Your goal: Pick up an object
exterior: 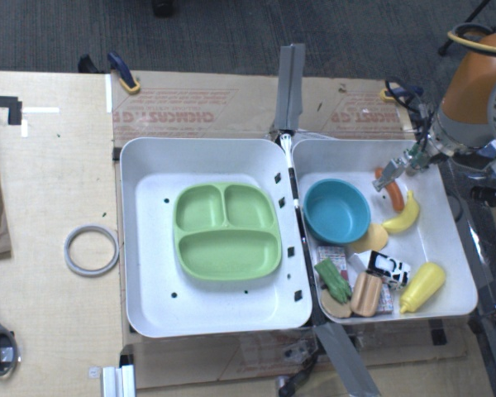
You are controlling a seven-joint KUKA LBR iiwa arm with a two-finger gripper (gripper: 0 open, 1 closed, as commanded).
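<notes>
Setting: table (pixel 50 164) bearing two white bins.
Jaws (pixel 394 174): above the right bin's (pixel 455 222) far corner, at an orange carrot-like toy (pixel 393 195); grip state cannot be told.
Risk: crowded toys, the banana (pixel 403 215) alongside, could spoil a pick.
Writing: mirrored cardboard (pixel 182 110) print, unreadable.

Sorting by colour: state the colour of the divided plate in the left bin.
Light green; the plate shows clearly in the camera view.

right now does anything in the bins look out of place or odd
Nothing looks spilled or broken. The right bin is crowded: the blue bowl, banana, yellow bottle and small items bunch along its near side. The green divided plate lies alone and flat in the left bin. The end effector sits at an orange piece.
</notes>
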